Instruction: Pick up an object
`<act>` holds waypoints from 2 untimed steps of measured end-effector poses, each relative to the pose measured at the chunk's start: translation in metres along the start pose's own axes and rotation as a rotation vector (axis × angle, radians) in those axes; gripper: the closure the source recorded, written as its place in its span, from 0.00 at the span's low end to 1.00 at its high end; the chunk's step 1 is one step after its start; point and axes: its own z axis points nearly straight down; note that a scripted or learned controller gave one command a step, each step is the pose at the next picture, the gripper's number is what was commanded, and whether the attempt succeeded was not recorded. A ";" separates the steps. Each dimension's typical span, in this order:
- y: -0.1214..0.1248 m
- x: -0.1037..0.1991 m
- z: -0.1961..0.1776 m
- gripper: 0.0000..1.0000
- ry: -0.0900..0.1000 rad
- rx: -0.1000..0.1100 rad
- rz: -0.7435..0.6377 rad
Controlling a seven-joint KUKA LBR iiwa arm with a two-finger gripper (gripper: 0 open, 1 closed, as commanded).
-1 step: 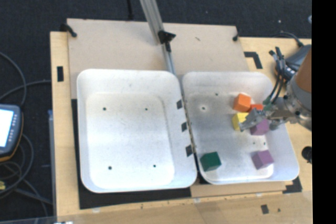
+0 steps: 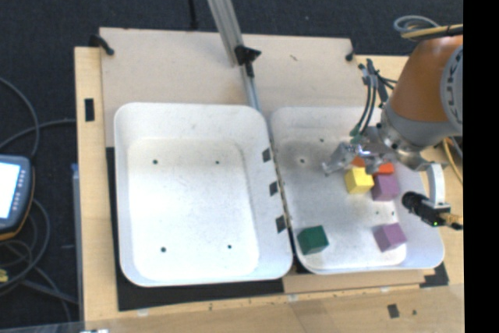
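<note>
The light is even and fairly bright, and it falls from above, so the two white bins (image 2: 195, 191) come out nearly washed out, their speckled floors pale with only soft grey shading along the rims and the seam between them. Shadows are short and faint: a thin dark edge hugs the green block (image 2: 313, 239) near the right bin's front rim. The picture is soft and grainy throughout, fine detail smears at the arm (image 2: 425, 93), and the dark floor beyond the bench (image 2: 93, 300) sinks into murk.
</note>
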 end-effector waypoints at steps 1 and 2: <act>0.000 -0.063 0.041 0.00 -0.002 0.002 0.009; 0.024 -0.048 0.062 0.00 -0.004 -0.018 0.002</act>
